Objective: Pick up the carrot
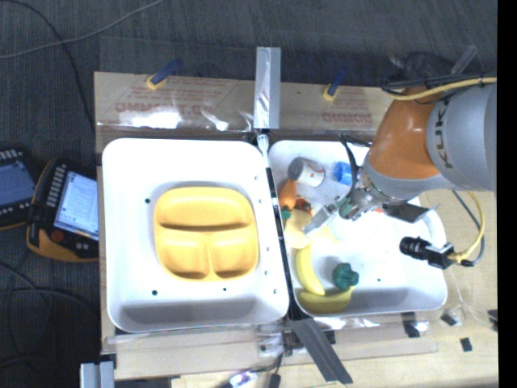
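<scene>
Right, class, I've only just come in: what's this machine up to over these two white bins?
A grey and orange robot arm reaches in from the right over the right-hand bin. Its claw is low by the bin's left wall, next to a small orange carrot in a heap of toys. A banana and a green toy lie nearer the front. Nothing looks lifted yet. The left bin holds a yellow divided tray.

Two white bins are sitting side by side — the left bin (121,217) is holding a yellow divided tray (207,231) at its centre. In the right bin (404,285), the gripper (317,219) is hanging near the left wall, just beside the carrot (288,195); a banana (311,281) and a green toy (345,276) are lying along the near edge.
</scene>
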Available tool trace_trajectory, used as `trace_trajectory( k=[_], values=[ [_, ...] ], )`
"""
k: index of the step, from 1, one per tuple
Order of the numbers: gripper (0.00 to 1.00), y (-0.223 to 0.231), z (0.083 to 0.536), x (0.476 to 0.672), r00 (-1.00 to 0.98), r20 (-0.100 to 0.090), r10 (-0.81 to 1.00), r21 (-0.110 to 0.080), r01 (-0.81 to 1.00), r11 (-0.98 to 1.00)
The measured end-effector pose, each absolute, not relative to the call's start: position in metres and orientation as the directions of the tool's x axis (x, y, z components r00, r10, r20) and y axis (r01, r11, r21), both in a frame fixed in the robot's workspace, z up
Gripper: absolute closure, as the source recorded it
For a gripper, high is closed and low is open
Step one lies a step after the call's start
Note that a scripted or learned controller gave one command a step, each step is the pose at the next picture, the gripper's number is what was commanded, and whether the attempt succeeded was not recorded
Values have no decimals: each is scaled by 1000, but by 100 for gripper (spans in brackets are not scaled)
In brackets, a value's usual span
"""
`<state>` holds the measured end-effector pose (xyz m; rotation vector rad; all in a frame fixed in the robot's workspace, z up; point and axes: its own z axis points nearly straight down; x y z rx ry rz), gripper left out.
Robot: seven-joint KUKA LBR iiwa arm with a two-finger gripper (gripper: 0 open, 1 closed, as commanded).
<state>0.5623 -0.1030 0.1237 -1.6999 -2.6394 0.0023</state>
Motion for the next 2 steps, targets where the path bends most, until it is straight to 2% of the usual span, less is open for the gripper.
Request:
trace_trajectory(
  k=[1, 2],
  values=[
    [0, -113, 90, 590, -640, -6, 768, 6, 768, 640],
    [0, -102, 91, 542, -788, -17, 616, 8, 616, 788]
  ],
)
